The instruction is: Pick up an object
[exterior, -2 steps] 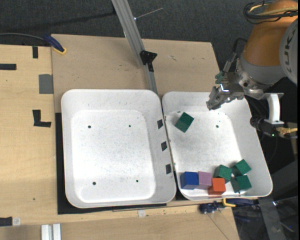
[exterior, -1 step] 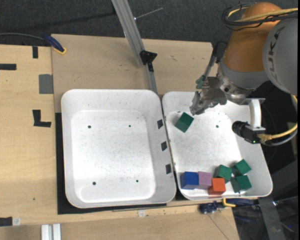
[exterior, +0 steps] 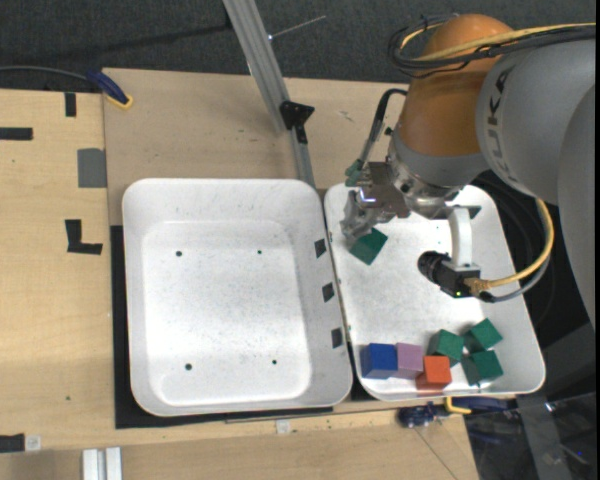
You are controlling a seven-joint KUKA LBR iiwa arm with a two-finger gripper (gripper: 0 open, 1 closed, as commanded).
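A grey arm with an orange band is seen reaching in from three o'clock, over the right shallow white bin [exterior: 510, 268]. Its two-finger metal gripper [exterior: 363, 220] is placed at the bin's ten o'clock corner, and a small dark green cube [exterior: 368, 245] is seen between the fingertips, tilted; the jaws are pinched on it. At the bin's six o'clock edge a cluster is gathered: a blue cube [exterior: 380, 359], a pale purple cube [exterior: 410, 357], an orange cube [exterior: 436, 370] and three further green blocks [exterior: 472, 349], touching one another. The left shallow white bin [exterior: 140, 268] is set just beside, at nine o'clock.
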